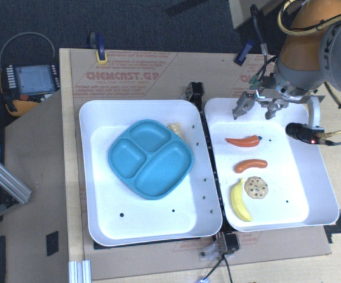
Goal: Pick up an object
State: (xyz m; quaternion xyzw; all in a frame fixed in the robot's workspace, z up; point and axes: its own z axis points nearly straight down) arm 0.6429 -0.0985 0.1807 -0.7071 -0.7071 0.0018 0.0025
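With fingers spread and nothing between them, the end effector (256, 106) hangs above the right bin's (317, 175) far end, likely lining up on the chili (242, 140) below.

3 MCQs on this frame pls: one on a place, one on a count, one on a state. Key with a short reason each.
1. Where is the blue divided plate?
A. left bin
B. right bin
C. on the cardboard outside the bins

2. How many items lie in the right bin?
A. two
B. four
C. six

3. What is the gripper doing?
A. holding the banana
B. holding the cookie
C. open, holding nothing

Key:
1 A, it sits in the left bin.
2 B, red chili pepper, sausage, cookie, banana.
3 C, its fingers are spread over the bin's far edge with nothing between them.
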